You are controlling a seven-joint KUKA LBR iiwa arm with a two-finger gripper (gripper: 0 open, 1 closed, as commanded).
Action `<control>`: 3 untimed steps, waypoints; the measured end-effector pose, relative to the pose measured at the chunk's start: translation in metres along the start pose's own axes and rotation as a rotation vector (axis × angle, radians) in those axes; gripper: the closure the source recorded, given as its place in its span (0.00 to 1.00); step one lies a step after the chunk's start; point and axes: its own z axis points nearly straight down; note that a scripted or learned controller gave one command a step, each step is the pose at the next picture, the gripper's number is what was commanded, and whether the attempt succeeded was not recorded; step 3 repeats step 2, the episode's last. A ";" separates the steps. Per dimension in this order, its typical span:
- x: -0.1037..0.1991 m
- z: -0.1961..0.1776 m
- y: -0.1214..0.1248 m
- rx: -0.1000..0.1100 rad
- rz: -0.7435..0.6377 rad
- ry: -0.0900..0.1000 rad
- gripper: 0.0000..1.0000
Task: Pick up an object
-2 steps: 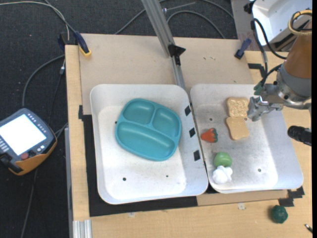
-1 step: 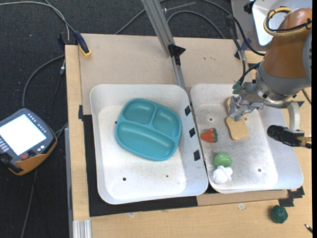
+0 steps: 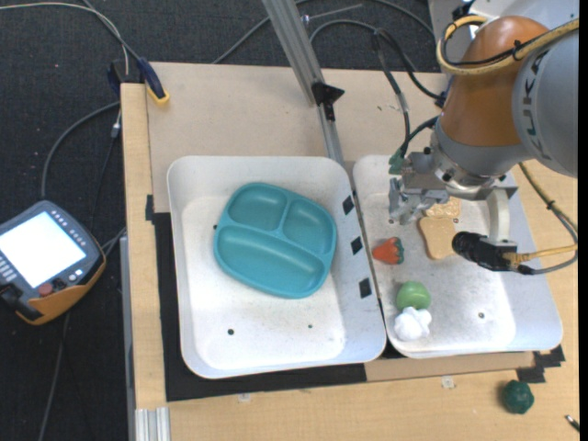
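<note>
End effector point(image 3: 401, 211): state unclear | above right bin point(image 3: 514, 338) | near strawberry point(image 3: 389, 251)

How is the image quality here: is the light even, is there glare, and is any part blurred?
Camera view: light is soft and even, shadows faint; the tablet screen at the left edge is blown out to white; the teal plate shows a mild sheen; the small items by the gripper, such as the red one, look slightly soft, so fine detail is lost.
</note>
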 end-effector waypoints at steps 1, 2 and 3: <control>0.056 -0.009 0.007 -0.005 -0.001 0.000 1.00; 0.111 -0.015 0.006 -0.004 -0.002 0.001 1.00; 0.111 -0.015 0.006 -0.004 -0.002 0.001 1.00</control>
